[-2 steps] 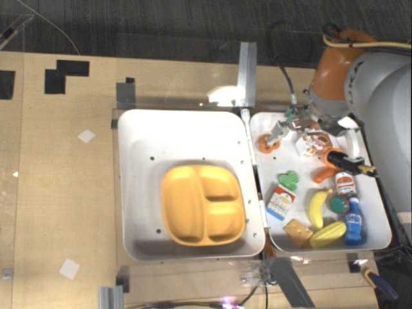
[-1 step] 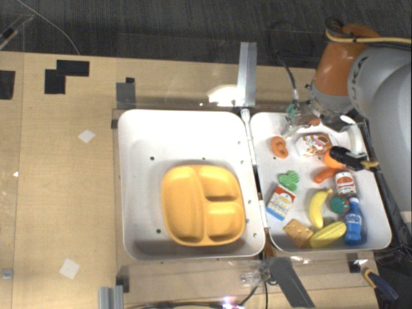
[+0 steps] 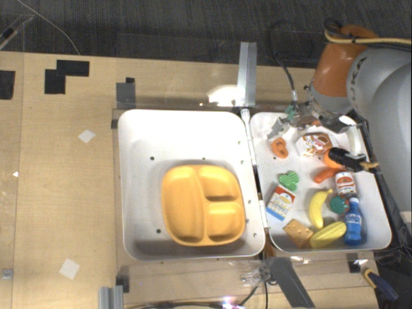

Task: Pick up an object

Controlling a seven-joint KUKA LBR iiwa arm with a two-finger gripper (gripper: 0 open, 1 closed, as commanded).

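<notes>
My gripper [image 3: 284, 122] hangs over the far left corner of the right bin [image 3: 386, 234], just above a small orange ring-shaped toy [image 3: 279, 148]. Beside that toy lies a round white and red packet [image 3: 314, 143]. Further forward in the same bin are an orange carrot [image 3: 324, 174], a green leafy piece [image 3: 289, 179], a small red and white carton [image 3: 280, 203], a banana [image 3: 317, 208], a red-labelled can [image 3: 345, 183], a blue bottle [image 3: 353, 224], a brown cracker [image 3: 297, 231] and a yellow oblong fruit [image 3: 328, 234]. Nothing shows in the gripper.
The left bin [image 3: 138, 172] holds a yellow divided plate [image 3: 203, 203] lying towards its front right. A metal post [image 3: 247, 76] stands behind the wall between the bins. The grey arm [image 3: 380, 82] with its orange band looms over the right bin's far right corner.
</notes>
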